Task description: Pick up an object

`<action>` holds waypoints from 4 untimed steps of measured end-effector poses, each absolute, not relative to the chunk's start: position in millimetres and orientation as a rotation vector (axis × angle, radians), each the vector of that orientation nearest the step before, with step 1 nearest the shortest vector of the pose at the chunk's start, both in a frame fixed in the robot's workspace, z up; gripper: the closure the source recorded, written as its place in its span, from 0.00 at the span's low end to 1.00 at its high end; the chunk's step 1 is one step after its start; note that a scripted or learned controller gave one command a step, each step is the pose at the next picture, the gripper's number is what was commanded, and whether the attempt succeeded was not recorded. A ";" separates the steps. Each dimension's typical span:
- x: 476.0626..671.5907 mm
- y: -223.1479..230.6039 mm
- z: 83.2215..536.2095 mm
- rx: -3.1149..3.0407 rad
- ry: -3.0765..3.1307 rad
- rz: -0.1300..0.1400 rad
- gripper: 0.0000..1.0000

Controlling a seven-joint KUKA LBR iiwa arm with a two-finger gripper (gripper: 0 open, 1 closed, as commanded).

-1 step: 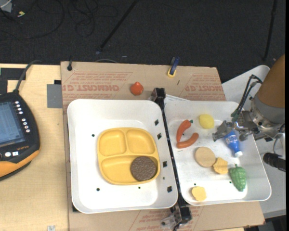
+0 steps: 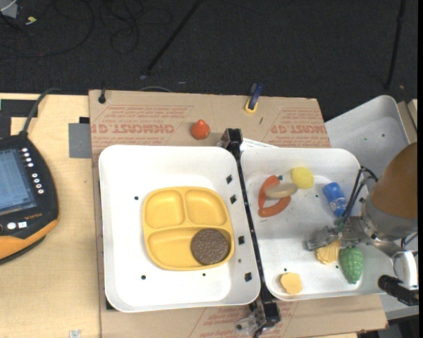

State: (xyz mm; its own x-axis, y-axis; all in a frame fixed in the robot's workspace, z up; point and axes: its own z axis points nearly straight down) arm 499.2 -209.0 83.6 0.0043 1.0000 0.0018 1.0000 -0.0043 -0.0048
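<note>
The pincer [image 2: 329,243] is sitting low in the right bin [image 2: 307,162], over a pale corn piece [image 2: 328,253]; I cannot tell its opening, since the arm [image 2: 398,192] is hiding much.

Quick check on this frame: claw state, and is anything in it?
Claw: low in the right bin, over the corn beside the green piece; whether it is open, shut or gripping cannot be told.

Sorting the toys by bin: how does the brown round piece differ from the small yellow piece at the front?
The brown round piece is dark and sits on the yellow tray in the left bin. The small yellow piece is pale, smaller and lies on the right bin's floor. Both lie flat.
</note>
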 end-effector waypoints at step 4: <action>536.1 -49.8 229.1 -2.214 -2.225 -0.001 1.00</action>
